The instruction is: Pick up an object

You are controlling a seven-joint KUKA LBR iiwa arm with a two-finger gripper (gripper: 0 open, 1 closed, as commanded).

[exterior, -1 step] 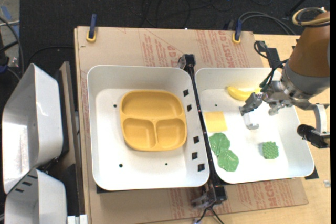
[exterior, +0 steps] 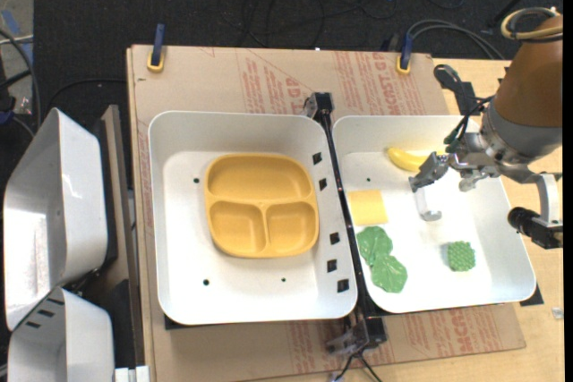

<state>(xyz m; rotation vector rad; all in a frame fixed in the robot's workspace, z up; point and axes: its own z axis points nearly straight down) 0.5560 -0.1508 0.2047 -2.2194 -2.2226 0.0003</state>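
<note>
Could easily close on nothing from here: hangs with the gripper (exterior: 448, 192) spread open above bare white floor in the right bin (exterior: 510, 286), gripping nothing, between the yellow banana-shaped piece (exterior: 407, 158) and the small green knobbly piece (exterior: 461, 256). Going straight down would probably mean pinching air or scraping the floor. Reaching for the banana-shaped piece risks nudging it against the back wall or rolling it off its curved side. Going for the pale yellow block (exterior: 367, 207) means working just beside the divider between the bins, and so possibly striking that rim. Lying flat and low, the green leafy piece (exterior: 380, 257) offers little to pinch and may simply slide.

As for the holders: in the left bin (exterior: 170, 192), one yellow divided plate (exterior: 262, 204), three compartments, nothing in any of them. In the right bin, four loose things: banana-shaped piece near the back, block at the left wall, leafy piece just in front of the block, knobbly piece well apart toward the front right. Nothing lifted yet; every candidate still on the floor of the right bin, the nearest being the banana-shaped piece and the block.
</note>
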